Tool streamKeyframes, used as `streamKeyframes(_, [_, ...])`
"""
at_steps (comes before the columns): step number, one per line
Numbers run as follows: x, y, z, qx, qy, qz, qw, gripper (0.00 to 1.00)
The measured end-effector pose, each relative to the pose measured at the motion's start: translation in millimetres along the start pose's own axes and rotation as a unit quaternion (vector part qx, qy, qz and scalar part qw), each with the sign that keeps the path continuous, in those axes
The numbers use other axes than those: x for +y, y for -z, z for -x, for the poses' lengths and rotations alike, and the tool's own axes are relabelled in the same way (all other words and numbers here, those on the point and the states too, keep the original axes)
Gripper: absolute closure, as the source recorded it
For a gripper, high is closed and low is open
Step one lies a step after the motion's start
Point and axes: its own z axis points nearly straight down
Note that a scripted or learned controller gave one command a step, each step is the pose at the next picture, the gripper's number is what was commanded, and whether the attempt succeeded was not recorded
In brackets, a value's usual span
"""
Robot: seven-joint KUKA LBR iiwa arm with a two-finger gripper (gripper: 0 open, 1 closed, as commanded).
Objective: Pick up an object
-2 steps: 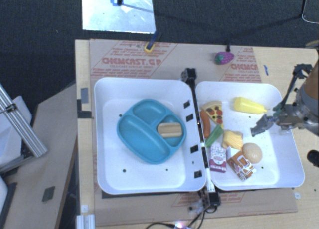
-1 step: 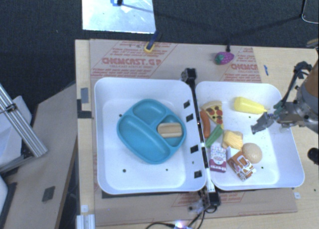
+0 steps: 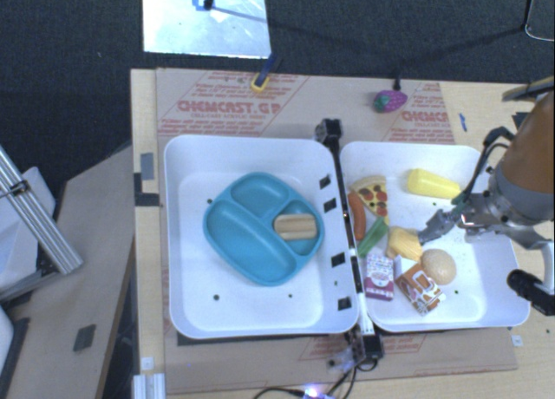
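White plastic bins sit side by side on your bench, and the right bin (image 3: 499,302) holds all the loose toys. Your arm (image 3: 529,172) comes in from the right, and the gripper (image 3: 435,229) hangs low over that bin's middle, its dark tip pointing left toward the pile. You cannot tell from this angle whether it is spread or pressed together, and nothing can be seen pinched in it.

Just beside the tip, to its lower left, lies a small yellow lump (image 3: 404,243). Right below that is a tan ball (image 3: 438,265), touching an orange-and-white box (image 3: 420,289). A small pink carton (image 3: 379,274) stands left of the box. Along the bin's left wall you have a red sausage (image 3: 356,212) and a green pod (image 3: 373,237), with a pizza slice (image 3: 373,195) above them. A yellow cob (image 3: 432,184) lies apart near the top, above the gripper.

Your left bin (image 3: 186,302) holds a blue tray (image 3: 243,232) with a tan roll (image 3: 296,226) in its right compartment. Behind the bins, a purple toy (image 3: 389,101) rests on the cardboard (image 3: 225,102).
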Motion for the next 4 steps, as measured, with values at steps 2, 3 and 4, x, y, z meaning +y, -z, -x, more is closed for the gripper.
streamKeyframes(2, [13.2, -106.1, -1.4, -0.003, 0.0, 0.008, 1.0, 0.0])
streamKeyframes(3, [10.9, -96.5, -1.7, -0.001, -0.001, 0.005, 1.0, 1.0])
streamKeyframes(4, [4.6, -36.6, -0.1, -0.001, 0.001, 0.003, 1.0, 1.0])
